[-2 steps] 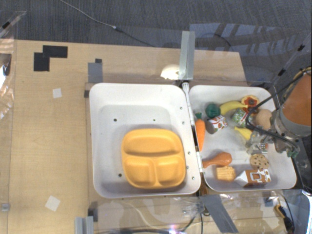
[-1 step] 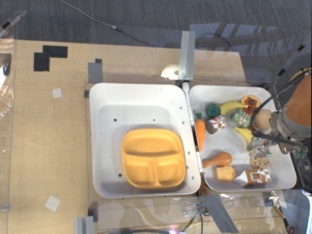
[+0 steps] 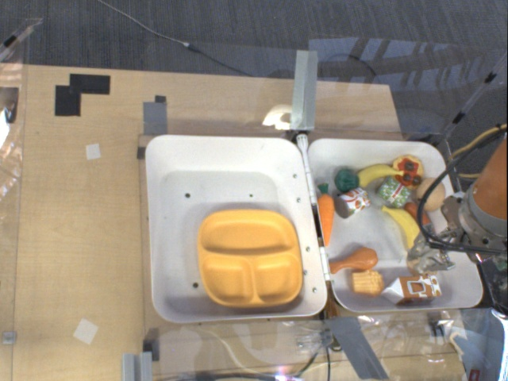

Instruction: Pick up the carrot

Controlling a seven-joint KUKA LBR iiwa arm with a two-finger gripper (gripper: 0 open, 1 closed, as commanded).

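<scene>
Camera view: two white bins sit side by side. One yellow divided tray (image 3: 249, 256) lies in the left bin (image 3: 171, 165). Along the right bin's (image 3: 459, 298) left wall lies the single carrot (image 3: 325, 217), near one chicken drumstick (image 3: 354, 259). Two bananas (image 3: 379, 172) lie further right. At the right edge, the gripper (image 3: 430, 254) hovers; whether it is released or clenched, I cannot tell.

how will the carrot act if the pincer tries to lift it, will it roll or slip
The carrot looks like smooth moulded plastic, so probably stiff, light and a bit slippery. Its rounded, tapered shape suggests it could roll or pivot when nudged. It lies along the right bin's left wall, which may block rolling that way but crowd the pincer.
</scene>
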